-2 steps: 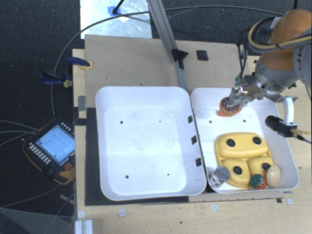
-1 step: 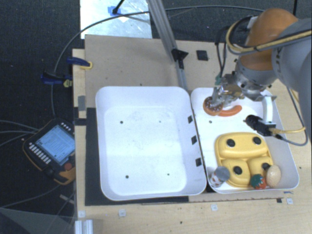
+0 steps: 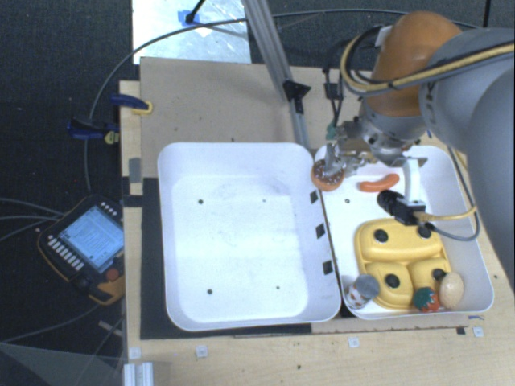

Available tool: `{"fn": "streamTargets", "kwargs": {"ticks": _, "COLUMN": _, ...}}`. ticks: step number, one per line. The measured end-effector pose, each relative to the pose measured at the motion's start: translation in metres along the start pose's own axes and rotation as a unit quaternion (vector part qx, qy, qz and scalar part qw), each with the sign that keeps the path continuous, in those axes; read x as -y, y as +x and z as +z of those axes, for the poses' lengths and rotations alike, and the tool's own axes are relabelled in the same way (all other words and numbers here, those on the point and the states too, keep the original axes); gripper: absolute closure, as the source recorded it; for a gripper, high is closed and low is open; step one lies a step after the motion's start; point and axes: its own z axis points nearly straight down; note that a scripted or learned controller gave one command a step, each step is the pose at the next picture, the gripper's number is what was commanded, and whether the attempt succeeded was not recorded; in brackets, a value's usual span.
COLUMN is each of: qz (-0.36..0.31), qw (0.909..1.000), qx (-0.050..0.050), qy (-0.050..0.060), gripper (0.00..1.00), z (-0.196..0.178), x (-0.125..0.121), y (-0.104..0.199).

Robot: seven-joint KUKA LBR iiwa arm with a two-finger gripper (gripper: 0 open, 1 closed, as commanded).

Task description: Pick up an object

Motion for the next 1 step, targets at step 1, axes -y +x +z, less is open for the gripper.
{"fn": "streamTargets", "kwargs": {"ticks": 1, "qz": -0.001, "qw": 1.0, "qx": -0.001, "qy": -0.001, "gripper": 1.0, "z": -0.0146, "x": -0.0117, "y": 0.0508}}
